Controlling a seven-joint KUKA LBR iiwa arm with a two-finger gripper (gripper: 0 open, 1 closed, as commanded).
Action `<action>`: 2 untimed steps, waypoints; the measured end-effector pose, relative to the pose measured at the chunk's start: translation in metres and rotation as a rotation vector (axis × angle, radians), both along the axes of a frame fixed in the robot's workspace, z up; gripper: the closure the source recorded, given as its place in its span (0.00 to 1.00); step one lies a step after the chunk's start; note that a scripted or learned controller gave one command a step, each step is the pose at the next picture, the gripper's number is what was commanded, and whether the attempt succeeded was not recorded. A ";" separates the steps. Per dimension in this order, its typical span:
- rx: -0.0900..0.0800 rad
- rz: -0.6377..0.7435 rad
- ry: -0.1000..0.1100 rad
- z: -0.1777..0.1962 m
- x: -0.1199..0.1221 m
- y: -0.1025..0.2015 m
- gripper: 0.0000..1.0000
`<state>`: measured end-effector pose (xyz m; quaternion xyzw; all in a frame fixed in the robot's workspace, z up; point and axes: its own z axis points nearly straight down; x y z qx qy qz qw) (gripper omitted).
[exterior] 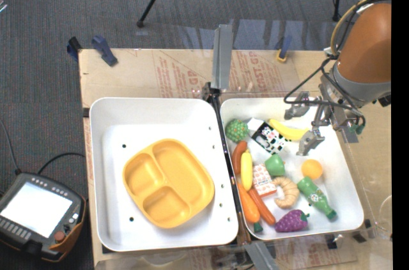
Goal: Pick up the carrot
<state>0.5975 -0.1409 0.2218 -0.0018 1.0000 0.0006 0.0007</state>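
The carrot (239,156) lay near the right bin's (354,195) left wall, just beside a yellow corn cob (246,170), with two more orange carrots (255,205) lower down, so its slim body left little room for fingers. The gripper (311,142) hung over the bin's upper right near a banana (289,131), its fingers parted and holding nothing. The yellow tray (167,182) sat alone in the left bin (108,198).

Left bin (102,135): held a divided plate (168,182).
Right bin (350,180): held the carrot (239,156) at its left wall, beside a banana (289,131).
End effector (313,128): hung above the right bin.
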 end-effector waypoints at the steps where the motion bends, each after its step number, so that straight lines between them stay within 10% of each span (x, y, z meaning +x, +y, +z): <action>1: 0.003 0.060 0.009 -0.074 -0.042 -0.026 0.00; 2: -0.004 0.054 -0.022 -0.114 -0.006 -0.044 0.00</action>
